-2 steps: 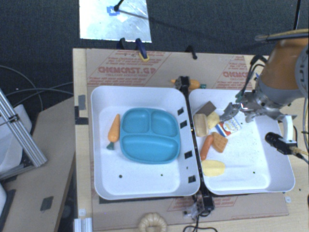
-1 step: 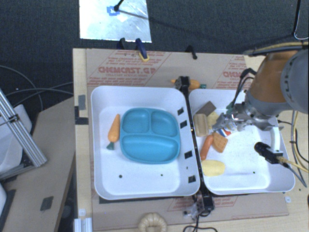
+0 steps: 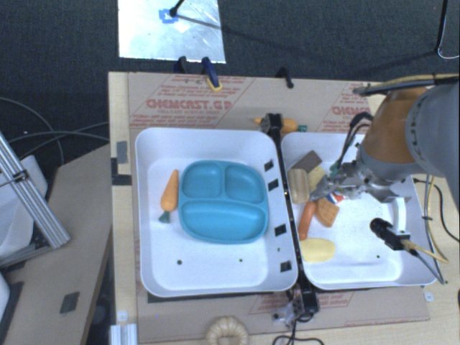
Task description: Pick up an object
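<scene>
My gripper [image 3: 329, 190] hangs low over the left part of the right bin [image 3: 374, 268], reaching in from the right. Just under and beside it lie an orange ridged piece [image 3: 328, 213] and a beige cylinder [image 3: 298, 185]. A brown-grey block [image 3: 305, 162] rests toward the bin's back left. An orange carrot-like stick [image 3: 306, 221] lies slanted along the left wall, with a pale yellow potato-shaped thing [image 3: 317, 249] in front of it. The gripper's tip partly hides whatever is beneath it.
The left bin [image 3: 154, 264] holds a blue divided plate [image 3: 221, 201] and an orange carrot [image 3: 169, 191] to its left. Black clips line the divider between the bins. Bare white floor shows in the right bin's front right.
</scene>
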`<control>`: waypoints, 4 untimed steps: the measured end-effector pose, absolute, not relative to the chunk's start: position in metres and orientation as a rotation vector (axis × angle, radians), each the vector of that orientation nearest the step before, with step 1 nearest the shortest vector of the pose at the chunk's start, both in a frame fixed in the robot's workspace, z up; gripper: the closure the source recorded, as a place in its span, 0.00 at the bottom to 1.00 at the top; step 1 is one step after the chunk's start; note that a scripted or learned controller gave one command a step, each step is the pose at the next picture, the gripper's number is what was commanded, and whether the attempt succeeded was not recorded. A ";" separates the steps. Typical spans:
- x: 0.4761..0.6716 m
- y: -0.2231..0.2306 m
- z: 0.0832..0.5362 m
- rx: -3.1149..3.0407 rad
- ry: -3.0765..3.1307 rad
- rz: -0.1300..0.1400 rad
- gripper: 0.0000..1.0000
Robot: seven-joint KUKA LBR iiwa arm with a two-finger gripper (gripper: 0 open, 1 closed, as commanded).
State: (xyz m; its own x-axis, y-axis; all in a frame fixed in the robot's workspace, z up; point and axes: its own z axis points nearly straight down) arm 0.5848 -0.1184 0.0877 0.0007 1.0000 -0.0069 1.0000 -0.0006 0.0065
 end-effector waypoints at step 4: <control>0.598 -0.113 0.225 2.215 2.224 0.004 1.00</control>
